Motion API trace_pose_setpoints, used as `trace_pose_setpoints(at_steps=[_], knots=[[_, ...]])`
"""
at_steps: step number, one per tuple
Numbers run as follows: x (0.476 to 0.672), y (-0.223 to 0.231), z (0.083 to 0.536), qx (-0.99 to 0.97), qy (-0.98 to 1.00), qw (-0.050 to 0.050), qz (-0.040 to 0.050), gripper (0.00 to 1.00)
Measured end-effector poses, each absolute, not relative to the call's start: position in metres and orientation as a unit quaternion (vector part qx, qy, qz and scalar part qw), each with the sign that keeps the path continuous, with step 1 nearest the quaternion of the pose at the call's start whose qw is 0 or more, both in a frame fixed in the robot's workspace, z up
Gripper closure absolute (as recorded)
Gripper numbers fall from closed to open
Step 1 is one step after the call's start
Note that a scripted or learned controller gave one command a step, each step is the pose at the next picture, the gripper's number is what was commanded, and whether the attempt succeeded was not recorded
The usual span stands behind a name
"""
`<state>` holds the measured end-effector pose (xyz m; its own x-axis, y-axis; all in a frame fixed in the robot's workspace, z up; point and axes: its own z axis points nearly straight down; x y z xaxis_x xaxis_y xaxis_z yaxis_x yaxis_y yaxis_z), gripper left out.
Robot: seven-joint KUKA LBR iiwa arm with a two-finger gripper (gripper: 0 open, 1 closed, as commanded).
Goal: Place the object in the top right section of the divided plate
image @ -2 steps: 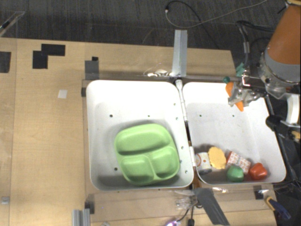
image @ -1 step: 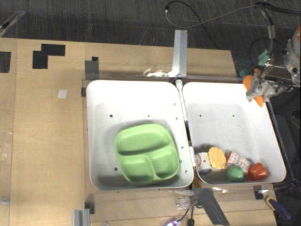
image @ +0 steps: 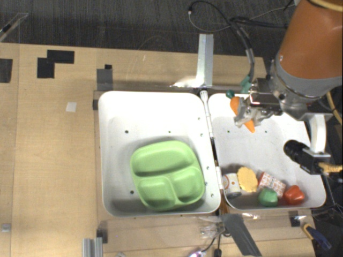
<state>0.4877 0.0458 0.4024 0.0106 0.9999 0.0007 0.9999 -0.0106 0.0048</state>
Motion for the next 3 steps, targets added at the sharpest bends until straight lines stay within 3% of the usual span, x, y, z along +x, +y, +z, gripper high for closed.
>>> trace_pose_setpoints(at_steps=[1,2,3], knots=[[0.487,0.16,0.436,0.704,0.71,0.001,0.0023,1.0],[0.487,0.212,0.286,0.672,0.74,0.0,0.0005,1.0],[0.487,0.211,0.286,0.673,0.74,0.0,0.0008,0.0]])
